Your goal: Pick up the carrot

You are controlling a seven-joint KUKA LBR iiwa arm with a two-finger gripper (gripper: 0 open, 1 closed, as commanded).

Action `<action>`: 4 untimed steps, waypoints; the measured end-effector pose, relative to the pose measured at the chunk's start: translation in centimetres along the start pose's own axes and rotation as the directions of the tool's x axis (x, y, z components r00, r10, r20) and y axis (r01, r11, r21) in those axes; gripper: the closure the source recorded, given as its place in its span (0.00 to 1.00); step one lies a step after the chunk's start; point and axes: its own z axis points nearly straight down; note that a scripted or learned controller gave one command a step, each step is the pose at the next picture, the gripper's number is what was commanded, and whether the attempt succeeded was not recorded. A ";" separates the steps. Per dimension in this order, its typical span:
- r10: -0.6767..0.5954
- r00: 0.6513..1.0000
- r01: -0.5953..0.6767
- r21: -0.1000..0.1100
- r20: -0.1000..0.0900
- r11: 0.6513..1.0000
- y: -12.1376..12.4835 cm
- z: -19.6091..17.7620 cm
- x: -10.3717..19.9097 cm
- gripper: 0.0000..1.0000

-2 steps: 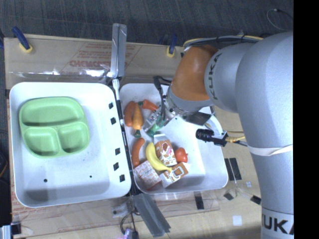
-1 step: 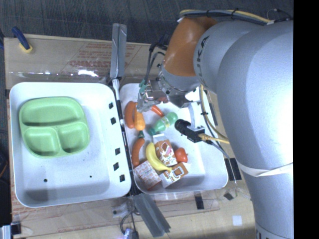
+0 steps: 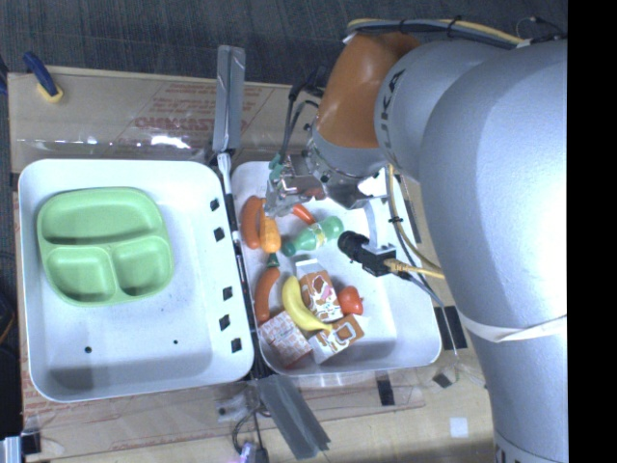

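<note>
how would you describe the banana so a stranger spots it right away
Look in the right-hand white bin, the crowded one under the grey arm. Near its front sits the banana, curved between an orange sausage-shaped toy and a small carton. It is the only yellow crescent there.

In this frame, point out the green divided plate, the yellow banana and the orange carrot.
Green divided plate (image 3: 104, 244), camera view, its middle ridge.
Yellow banana (image 3: 301, 309), camera view, mid-curve.
Orange carrot (image 3: 253, 222), camera view, middle of body.
</note>
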 end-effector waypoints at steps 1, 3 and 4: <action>0.111 0.994 -0.111 0.002 0.000 0.994 -3.3 5.3 -7.3 0.00; 0.455 0.890 -0.455 0.008 -0.002 0.890 -3.9 9.1 -5.7 1.00; 0.556 0.831 -0.556 0.001 -0.001 0.831 -3.0 0.0 -4.1 1.00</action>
